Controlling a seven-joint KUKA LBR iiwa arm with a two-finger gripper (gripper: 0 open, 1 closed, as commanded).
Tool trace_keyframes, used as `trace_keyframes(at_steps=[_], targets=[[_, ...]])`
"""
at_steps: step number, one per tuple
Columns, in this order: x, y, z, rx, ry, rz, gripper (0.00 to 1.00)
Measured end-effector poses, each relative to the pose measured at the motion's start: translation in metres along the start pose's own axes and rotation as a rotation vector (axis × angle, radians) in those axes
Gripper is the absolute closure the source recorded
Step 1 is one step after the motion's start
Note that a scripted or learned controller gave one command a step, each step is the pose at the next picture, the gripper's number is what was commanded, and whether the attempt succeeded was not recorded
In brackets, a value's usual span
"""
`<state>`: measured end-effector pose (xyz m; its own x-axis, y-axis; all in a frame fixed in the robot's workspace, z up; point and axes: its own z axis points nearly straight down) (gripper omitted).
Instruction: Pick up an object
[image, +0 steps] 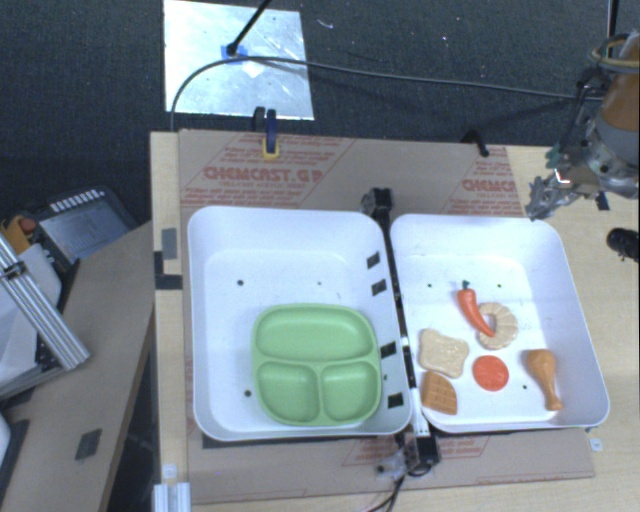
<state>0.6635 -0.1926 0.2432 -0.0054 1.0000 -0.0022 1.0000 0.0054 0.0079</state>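
Observation:
The right bin (545, 250) holds several toy foods: a red chili pepper (472, 306) leaning on a round beige pastry (499, 325), a slice of toast (443, 352), a brown cracker (439, 393), a red tomato slice (490, 373) and a chicken drumstick (544, 376). My gripper (545, 196) hangs above the bench just past the right bin's far right corner, apart from all the foods. Nothing shows between its fingers.
A green divided plate (316, 362) lies in the left bin (215, 300). Black clips (378, 202) run along the seam between the bins. A yellow clamp (269, 135) sits at the cardboard's far edge, and a cable arcs over the back.

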Motion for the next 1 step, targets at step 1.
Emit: trace_keyframes(at_steps=[1], targets=[[0.0482,-0.0159,-0.0092,0.005,0.003,-0.003,1.0]])
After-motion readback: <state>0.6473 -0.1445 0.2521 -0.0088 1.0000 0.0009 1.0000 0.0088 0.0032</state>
